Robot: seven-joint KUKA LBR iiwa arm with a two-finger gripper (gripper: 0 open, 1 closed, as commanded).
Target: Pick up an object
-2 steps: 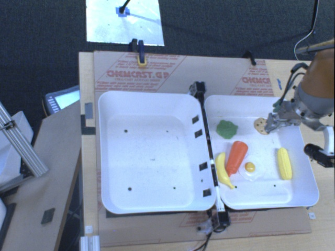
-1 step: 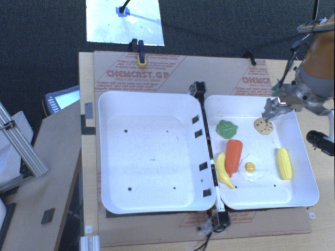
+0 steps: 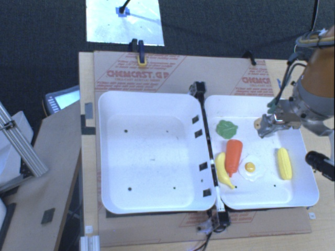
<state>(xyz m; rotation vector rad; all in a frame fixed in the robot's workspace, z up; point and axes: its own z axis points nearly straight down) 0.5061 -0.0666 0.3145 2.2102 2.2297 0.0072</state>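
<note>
- The metal hand (image 3: 265, 125) hangs over the right bin (image 3: 301, 195), near its back; how wide it stands I cannot tell.
- Nothing shows in its grip.
- In that smooth white bin lie a crinkled green leaf (image 3: 226, 128), a glossy tapered orange carrot (image 3: 233, 157), a curved yellow banana (image 3: 223, 172), a flat fried egg (image 3: 250, 169) and a knobbly yellow corn cob (image 3: 284, 163).
- Carrot and banana touch.
- The left bin (image 3: 149, 156) sits on the cardboard-covered surface (image 3: 172, 72).
</note>
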